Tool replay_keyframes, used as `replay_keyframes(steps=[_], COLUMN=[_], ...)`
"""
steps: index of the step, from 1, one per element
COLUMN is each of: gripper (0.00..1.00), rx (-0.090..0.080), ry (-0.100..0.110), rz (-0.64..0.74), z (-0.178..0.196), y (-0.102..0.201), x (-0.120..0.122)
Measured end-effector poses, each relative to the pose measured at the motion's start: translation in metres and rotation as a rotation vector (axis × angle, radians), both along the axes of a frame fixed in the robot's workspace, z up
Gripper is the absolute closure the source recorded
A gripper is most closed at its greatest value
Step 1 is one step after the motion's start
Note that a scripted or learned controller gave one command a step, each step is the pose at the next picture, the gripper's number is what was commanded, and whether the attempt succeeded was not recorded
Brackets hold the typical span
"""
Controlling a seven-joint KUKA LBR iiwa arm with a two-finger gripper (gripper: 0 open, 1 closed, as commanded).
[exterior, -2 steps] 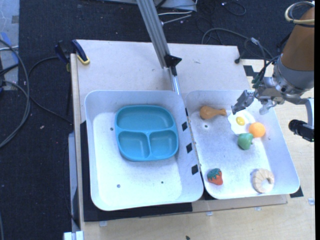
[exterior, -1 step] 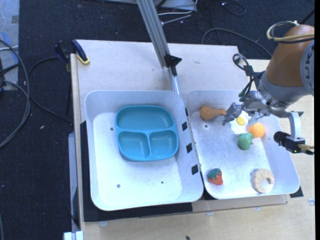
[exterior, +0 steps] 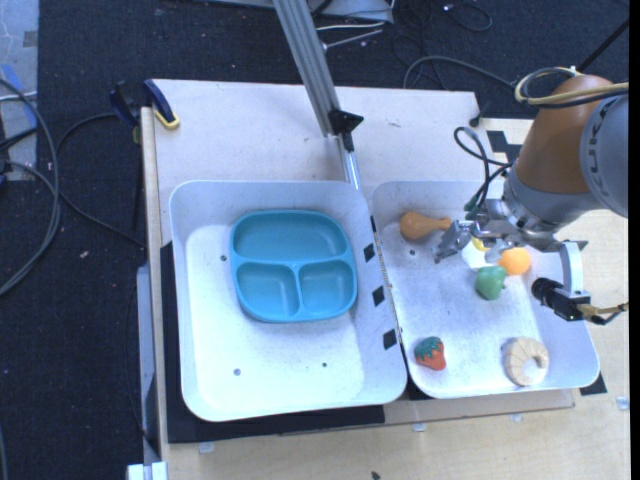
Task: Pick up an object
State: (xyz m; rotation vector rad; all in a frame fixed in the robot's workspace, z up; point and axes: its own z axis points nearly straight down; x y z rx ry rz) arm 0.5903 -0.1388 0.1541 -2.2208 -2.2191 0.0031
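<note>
Nearest the camera in the right bin [exterior: 560, 373]: a pale ring-shaped pastry [exterior: 525, 360] lying flat by the front right corner, and a red strawberry [exterior: 430, 352] with green cap near the front left, cap end toward the back. Both are well apart from the arm.

Mid-bin: a green round piece [exterior: 490, 284] touching or just beside an orange ball [exterior: 516, 261]; neither has a clear long axis. The gripper [exterior: 462, 240] hangs just behind and left of them; a white item under it is too obscured to identify. Finger state: cannot tell, wrist and cables cover them.

Farther back: an orange-brown drumstick [exterior: 424, 226], long axis roughly left-right, thick end left, thin end pointing right toward the gripper.

Left bin [exterior: 200, 368]: a blue three-compartment tray [exterior: 294, 265].
</note>
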Motion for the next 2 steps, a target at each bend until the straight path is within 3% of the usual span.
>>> replay_keyframes(steps=[1,2], gripper=[0.0,1.0], rx=[-0.001,-0.001], ry=[-0.003,-0.005], rz=[0.001,0.0], z=[-0.062,-0.049], y=[0.005,0.004], x=[-0.001,0.0])
